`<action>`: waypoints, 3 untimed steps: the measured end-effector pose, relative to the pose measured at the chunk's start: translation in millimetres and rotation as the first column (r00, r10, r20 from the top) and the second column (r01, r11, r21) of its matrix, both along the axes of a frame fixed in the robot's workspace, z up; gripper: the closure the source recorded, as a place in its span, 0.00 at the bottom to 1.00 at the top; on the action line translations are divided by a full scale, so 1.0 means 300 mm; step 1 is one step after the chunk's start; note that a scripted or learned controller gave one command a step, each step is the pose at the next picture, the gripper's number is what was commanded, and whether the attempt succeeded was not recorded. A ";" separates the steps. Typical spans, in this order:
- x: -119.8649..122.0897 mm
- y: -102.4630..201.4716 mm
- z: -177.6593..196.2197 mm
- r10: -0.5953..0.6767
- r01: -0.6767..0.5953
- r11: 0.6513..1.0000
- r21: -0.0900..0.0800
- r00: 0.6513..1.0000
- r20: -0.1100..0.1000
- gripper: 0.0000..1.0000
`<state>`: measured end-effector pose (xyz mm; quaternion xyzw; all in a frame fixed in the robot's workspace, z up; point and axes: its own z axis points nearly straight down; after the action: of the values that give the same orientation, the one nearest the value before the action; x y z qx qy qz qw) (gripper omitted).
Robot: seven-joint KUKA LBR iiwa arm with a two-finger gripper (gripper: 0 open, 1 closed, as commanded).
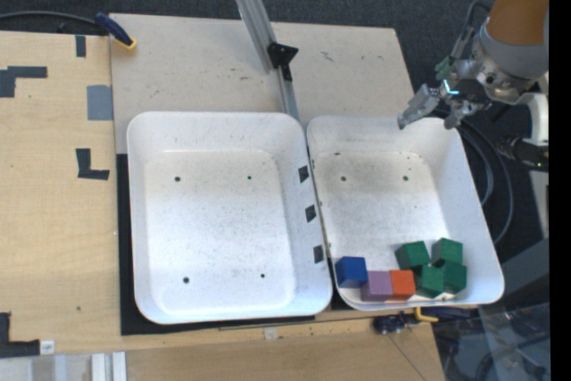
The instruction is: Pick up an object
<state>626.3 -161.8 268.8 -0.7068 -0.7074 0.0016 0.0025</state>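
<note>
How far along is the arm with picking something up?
Nothing looks picked yet. The end effector sits over the right bin's far rim, away from the blocks. The blue block, purple block, orange block and green blocks lie at the near end.

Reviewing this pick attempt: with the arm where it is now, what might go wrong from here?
1. The small blocks, a blue cube, purple cube, orange cube and green blocks, sit packed together, so fingers may find no gap and just shove them.
2. They lie against the near wall of the right white bin, which may block the descent.
3. The two-finger gripper hovers at the bin's far rim, so it has a long way to travel.
</note>
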 end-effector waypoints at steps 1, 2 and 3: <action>0.003 0.000 0.010 0.001 -0.001 1.000 -0.002 1.000 0.005 0.00; 0.031 -0.012 -0.162 0.000 0.000 1.000 -0.002 1.000 0.000 0.00; 0.004 0.000 -0.371 0.000 0.000 1.000 -0.001 1.000 -0.002 0.00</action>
<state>627.6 -161.9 157.5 -0.7066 -0.7076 0.0028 0.0031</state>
